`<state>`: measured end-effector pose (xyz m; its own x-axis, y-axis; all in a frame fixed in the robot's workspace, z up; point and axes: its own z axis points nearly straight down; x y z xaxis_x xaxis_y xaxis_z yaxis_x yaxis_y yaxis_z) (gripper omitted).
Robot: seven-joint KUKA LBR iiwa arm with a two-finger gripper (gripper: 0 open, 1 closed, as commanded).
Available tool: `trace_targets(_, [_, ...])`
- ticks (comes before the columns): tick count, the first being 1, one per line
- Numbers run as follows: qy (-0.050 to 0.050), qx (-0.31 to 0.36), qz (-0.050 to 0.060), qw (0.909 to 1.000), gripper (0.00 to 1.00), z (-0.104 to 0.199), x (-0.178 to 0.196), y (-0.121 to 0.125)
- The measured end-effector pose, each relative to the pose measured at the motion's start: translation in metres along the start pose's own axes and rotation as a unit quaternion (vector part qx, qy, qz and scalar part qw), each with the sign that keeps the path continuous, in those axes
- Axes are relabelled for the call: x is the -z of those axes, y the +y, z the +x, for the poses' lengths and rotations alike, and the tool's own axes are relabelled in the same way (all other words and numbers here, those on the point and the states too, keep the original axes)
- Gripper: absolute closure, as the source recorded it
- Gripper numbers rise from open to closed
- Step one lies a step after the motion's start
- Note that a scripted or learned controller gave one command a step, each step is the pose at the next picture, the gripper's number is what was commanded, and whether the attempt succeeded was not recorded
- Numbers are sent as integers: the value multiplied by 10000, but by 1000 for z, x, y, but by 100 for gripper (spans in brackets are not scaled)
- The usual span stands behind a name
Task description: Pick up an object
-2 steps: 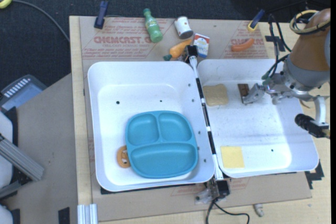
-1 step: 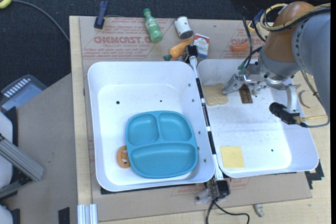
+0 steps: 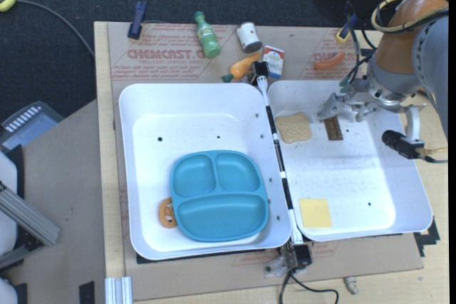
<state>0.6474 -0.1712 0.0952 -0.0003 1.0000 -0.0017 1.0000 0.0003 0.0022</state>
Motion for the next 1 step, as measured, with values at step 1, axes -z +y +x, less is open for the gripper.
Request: trace_targets(1, [-9,4,-14,10000,100,0,10,1])
